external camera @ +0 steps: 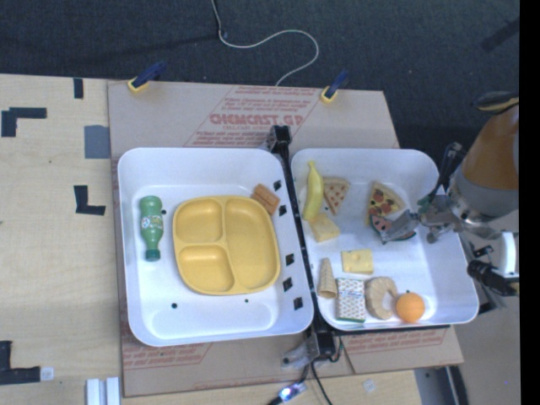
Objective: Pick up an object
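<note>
One gripper (400, 226) is sitting low in the right bin (439, 294), fingers touching the pizza slice (384, 204); grip state unclear, cannot tell.

Pizza slice (384, 207), red-topped with tan crust, lies flat in the right bin (439, 268), touching the claw (398, 229).

2 white bins (135, 226) are seen. 1 green bottle (150, 227), 1 yellow divided plate (226, 245), 1 banana (313, 191), 2 pizza slices (336, 195), 1 orange (410, 307) and 1 cheese piece (358, 262) are counted.
</note>
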